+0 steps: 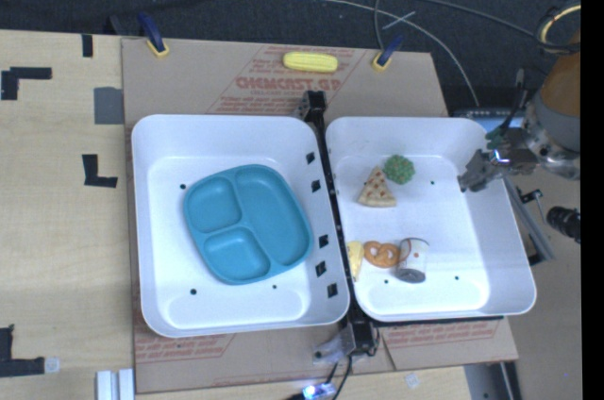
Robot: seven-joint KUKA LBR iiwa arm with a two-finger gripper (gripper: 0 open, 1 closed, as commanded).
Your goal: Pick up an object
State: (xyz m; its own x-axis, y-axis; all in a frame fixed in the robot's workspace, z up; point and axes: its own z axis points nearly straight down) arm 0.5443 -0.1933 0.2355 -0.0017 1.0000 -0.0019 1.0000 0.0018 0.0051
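Over the right bin's (491,228) right rim hangs my gripper (478,172), and whether it is open or closed I cannot tell. Left of it, the left bin (160,228) carries a blue divided plate (247,222). Inside the right bin, a green ball (399,169) touches a tan wedge (377,189) near the back. Toward the front, a small can (412,259) lies beside a pretzel (381,253) and a yellow piece (355,257) against the divider. Bare white floor spreads between my gripper and these things.
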